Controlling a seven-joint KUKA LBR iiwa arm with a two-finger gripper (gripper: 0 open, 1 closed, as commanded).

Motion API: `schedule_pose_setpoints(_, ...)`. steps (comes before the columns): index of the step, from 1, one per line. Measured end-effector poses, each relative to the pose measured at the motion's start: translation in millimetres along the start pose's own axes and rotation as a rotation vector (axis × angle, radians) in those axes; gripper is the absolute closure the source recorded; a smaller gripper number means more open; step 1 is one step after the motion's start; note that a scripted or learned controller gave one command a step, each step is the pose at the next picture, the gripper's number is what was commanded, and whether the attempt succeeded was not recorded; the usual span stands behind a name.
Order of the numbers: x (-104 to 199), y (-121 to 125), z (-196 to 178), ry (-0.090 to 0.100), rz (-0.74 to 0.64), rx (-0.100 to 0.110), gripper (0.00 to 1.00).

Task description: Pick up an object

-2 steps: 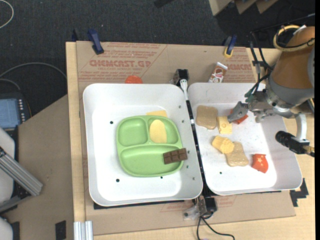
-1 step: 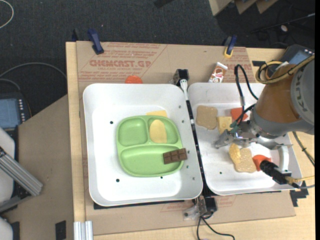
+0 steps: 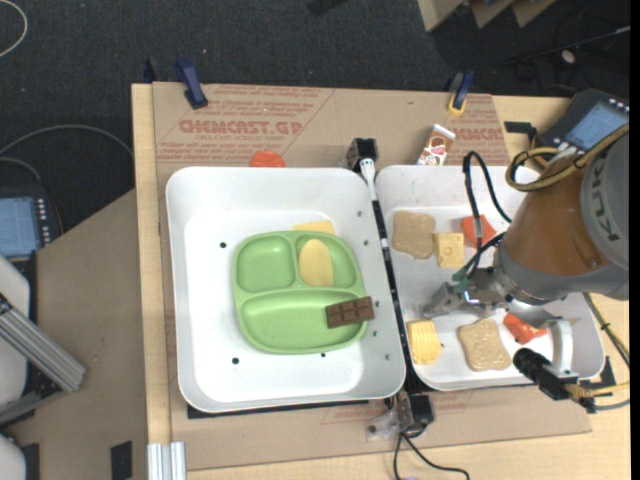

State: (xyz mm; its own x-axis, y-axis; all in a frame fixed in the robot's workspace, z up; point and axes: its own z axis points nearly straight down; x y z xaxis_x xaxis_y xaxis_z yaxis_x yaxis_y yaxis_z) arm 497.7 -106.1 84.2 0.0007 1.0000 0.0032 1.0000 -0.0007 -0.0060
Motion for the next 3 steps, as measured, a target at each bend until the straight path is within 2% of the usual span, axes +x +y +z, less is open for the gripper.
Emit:
schedule_pose_setpoints(1,-56,83,-47,-0.01,-0.001,-0.018,0.0)
schedule_pose_setpoints(2,-44,128,-3,-0.004,-0.004,-0.014,0.0)
schedule_pose_setpoints(3,-44,128,-18,-0.005,-0.003,-0.02,1.0)
